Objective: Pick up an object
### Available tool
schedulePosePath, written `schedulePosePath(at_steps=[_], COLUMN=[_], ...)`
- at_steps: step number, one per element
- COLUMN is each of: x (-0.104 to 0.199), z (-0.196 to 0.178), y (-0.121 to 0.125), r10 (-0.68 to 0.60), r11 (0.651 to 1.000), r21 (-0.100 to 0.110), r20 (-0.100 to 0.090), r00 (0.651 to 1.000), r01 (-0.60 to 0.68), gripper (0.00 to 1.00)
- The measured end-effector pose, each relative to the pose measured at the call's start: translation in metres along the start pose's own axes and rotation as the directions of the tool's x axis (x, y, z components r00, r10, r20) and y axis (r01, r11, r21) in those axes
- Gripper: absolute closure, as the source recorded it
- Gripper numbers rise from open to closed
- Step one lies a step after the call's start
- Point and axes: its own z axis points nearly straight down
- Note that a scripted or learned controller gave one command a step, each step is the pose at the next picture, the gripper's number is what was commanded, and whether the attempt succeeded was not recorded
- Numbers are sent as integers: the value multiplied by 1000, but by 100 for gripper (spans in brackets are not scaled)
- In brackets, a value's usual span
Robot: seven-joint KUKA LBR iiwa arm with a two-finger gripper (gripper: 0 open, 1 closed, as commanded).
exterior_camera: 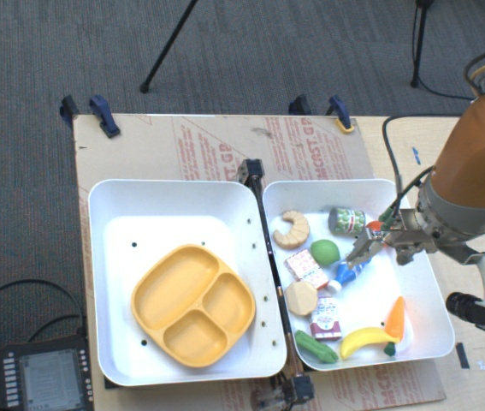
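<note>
Grey carpet, two white bins | gripper (363,248) jaws apart, holding nothing | small blue-and-white bottle (347,275) just below them | crowding green ball (325,252) risked deflecting grasp.

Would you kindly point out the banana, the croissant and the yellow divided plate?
banana (363,341), camera view, middle of its curve.
croissant (292,229), camera view, its centre.
yellow divided plate (144,288), camera view, left rim.

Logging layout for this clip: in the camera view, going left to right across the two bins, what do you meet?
Yellow divided plate → croissant → green ball → green can → hand → carrot.
</note>
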Motion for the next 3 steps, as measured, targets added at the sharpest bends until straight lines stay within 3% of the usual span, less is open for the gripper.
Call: schedulePosePath(at_steps=[1, 2, 3], x=[-30, -28, 74], z=[177, 166, 80], y=[6, 7, 19], r10=[4, 6, -2], r11=[1000, 1000, 1000], r21=[-5, -6, -1], r20=[1, -5, -1], r00=[1000, 1000, 1000], r01=[-4, -6, 2], gripper=[0, 100, 100])
